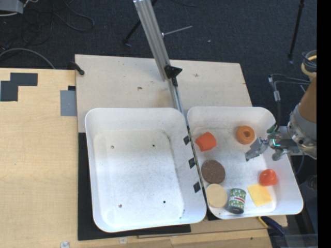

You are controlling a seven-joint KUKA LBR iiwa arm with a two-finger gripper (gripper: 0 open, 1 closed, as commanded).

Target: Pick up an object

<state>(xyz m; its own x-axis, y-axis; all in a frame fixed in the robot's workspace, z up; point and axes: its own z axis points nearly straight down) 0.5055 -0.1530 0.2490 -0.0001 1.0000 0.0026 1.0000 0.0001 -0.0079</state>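
Dark carpet surrounds the bench (129,81). We see the right bin (227,119) holding every object; the fingers (264,150) hang spread wide, holding nothing, near its right edge, between the orange ring (245,134) and red ball (268,177). We risk descending onto bare floor between them.

I see a silver aluminium rail (155,35) slanting from the far dark floor (232,25) down to the bins' shared edge. A pale board (119,84) lies beneath, a light wooden table (36,159) sits left, and cables (31,14) trail far left.
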